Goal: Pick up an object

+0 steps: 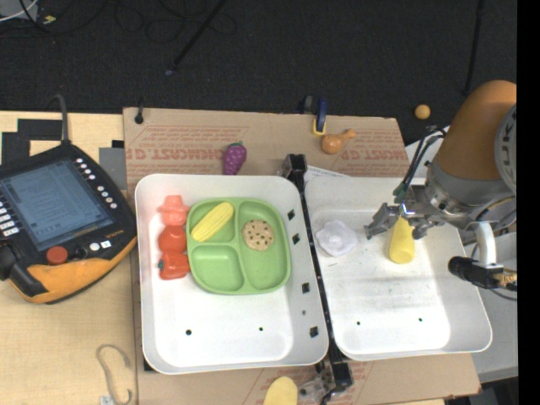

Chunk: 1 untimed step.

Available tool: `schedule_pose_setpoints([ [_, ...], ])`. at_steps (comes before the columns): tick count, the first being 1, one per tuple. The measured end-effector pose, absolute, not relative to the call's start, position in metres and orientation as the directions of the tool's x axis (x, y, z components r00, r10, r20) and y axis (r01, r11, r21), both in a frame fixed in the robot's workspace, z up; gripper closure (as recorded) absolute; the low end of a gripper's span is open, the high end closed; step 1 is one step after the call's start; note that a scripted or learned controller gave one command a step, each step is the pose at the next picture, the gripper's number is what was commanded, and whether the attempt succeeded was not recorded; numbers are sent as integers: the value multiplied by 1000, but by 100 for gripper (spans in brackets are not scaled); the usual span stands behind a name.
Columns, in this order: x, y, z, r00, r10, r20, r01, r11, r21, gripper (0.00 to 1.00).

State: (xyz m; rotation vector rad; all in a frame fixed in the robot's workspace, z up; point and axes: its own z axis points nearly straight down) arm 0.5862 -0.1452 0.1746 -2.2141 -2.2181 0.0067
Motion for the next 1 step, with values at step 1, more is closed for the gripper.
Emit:
schedule_pose_setpoints([
  [1,580,-141,129,-2,1000,2,1000,2,-7,0],
])
